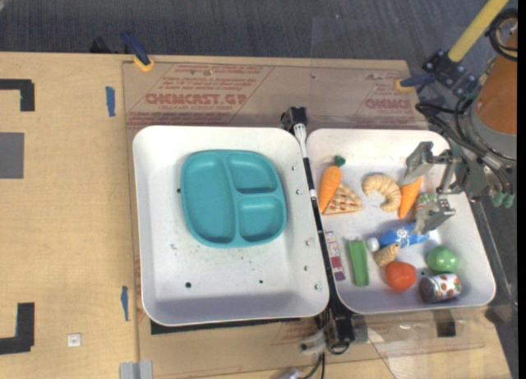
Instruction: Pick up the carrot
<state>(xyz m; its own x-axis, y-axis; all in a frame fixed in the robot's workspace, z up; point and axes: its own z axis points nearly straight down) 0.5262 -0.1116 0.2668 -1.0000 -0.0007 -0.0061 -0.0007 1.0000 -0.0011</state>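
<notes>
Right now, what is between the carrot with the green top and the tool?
A croissant lies between the carrot and the tool, then an orange piece close by the tool. The camera view shows it.

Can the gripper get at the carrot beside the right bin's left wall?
Probably yes: the carrot lies uncovered, though the pizza slice touches it and the bin wall is close.
</notes>
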